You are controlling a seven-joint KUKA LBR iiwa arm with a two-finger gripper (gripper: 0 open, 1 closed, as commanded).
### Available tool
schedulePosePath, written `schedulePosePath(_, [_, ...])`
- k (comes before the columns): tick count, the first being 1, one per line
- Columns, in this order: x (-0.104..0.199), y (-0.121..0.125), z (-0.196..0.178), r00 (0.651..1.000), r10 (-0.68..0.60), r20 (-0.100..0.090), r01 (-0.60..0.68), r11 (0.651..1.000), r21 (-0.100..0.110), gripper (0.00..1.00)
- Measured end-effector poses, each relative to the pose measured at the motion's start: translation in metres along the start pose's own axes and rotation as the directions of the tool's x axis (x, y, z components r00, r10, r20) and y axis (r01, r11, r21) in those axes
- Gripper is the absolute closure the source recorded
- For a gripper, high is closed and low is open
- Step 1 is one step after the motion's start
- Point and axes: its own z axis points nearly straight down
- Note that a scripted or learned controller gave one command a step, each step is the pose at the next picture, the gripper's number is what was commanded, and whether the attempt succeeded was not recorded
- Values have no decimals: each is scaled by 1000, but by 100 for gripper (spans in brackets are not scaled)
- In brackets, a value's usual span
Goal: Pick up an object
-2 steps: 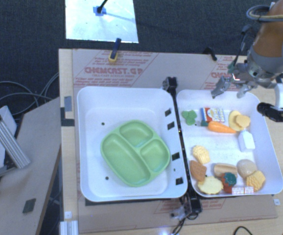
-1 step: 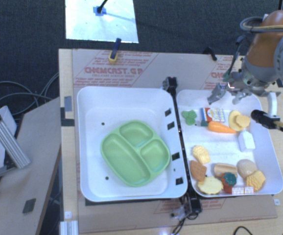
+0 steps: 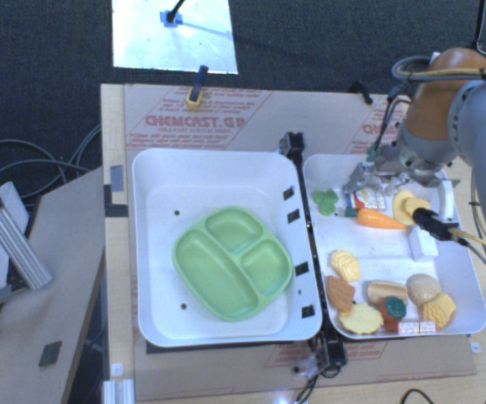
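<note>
Arm: the grey KUKA arm (image 3: pixel 478 116), orange band above the wrist, reaches in from the right and bends down over the rear of the right bin.
Gripper: the gripper (image 3: pixel 362 185) sits low over the right bin's back left area; whether it is spread or pressed together cannot be told, and nothing can be seen held in it.
Right bin: the white right bin (image 3: pixel 470 305) holds toy foods. An orange carrot (image 3: pixel 379 219) lies just in front of the gripper, a green piece (image 3: pixel 325 200) to its left, a yellow round piece (image 3: pixel 408 207) to its right.
Front cluster: a corn-like yellow piece (image 3: pixel 346 266), a bread-coloured piece (image 3: pixel 340 294) and other small foods lie near the front wall.
Left bin: the white left bin (image 3: pixel 155 225) holds a green divided plate (image 3: pixel 232 262).
</note>
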Motion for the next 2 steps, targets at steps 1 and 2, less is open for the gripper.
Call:
schedulePosePath(1, [-1,3,15,1000,-2,4,2,1000,-7,0])
schedulePosePath(2, [1,7,0,1000,-3,0,3,1000,-21,100])
